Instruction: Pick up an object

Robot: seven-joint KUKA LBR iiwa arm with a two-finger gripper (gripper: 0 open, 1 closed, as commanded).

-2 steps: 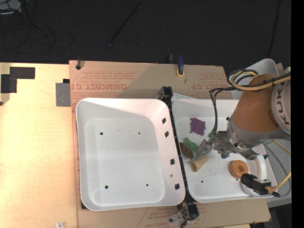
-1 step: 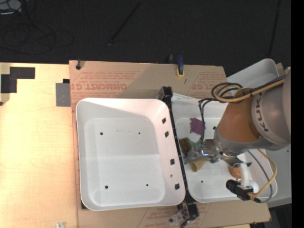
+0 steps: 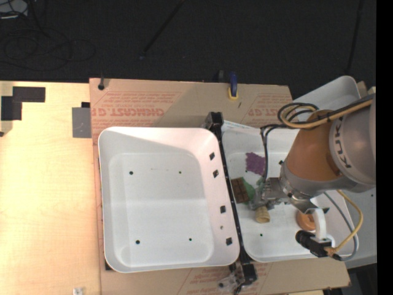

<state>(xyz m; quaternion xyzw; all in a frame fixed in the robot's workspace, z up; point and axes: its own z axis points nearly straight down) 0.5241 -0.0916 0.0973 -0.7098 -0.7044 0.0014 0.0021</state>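
End effector [image 3: 268,196] hangs low over the right bin [image 3: 277,251]; its grip cannot be told.
Tan cork-like piece [image 3: 263,214] lies just below it, brown block [image 3: 239,190] to its left.

bright, pinkish glare on the left bin [image 3: 159,146]; dark background, slightly soft focus.

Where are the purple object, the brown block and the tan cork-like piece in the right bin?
purple object [image 3: 255,161], camera view, on its middle.
brown block [image 3: 239,190], camera view, on its top face.
tan cork-like piece [image 3: 263,214], camera view, on its middle.
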